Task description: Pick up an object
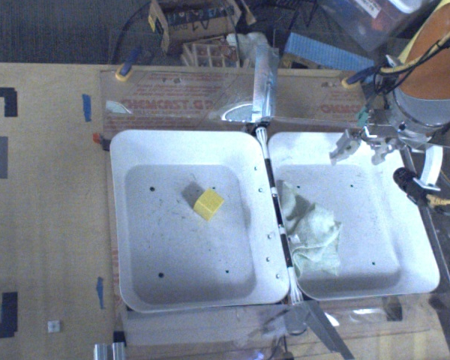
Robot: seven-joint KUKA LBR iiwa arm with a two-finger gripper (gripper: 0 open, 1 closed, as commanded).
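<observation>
Crumpled pale-green cloth (pixel 311 231) lies in the right white bin (pixel 412 272), a small yellow block (pixel 208 204) in the left; both unpicked. Above the right bin's far edge, the two-finger gripper (pixel 364 147) hangs spread and bare.

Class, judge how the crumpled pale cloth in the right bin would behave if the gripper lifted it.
The crumpled pale cloth lies in soft folds, so it likely droops limply. It looks thin, so probably light. Unlikely to roll.
</observation>
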